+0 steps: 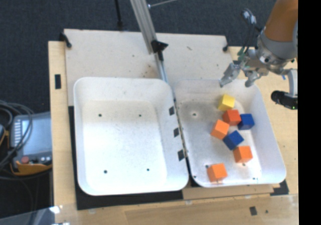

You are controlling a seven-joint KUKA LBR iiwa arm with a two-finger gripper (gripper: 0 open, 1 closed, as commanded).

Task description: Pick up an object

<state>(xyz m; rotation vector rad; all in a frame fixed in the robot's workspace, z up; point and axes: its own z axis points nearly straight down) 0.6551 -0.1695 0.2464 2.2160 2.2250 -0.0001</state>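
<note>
My gripper [237, 79] hangs open above the far edge of the right bin [198, 134], its two fingers spread and nothing between them. Just below it in the bin lies a yellow cube [226, 102]. Nearer the front come a red-orange cube [231, 116], a blue cube [246, 121], an orange cube [219, 129] and a second blue cube [233, 140]. Two more orange cubes [243, 154] [217, 172] lie near the bin's front.
The left bin [125, 134] stands beside the right one. A slanted aluminium post [143, 13] rises from the bench behind the bins. A grey control box [27, 141] with cables sits at the far left, off the bench.
</note>
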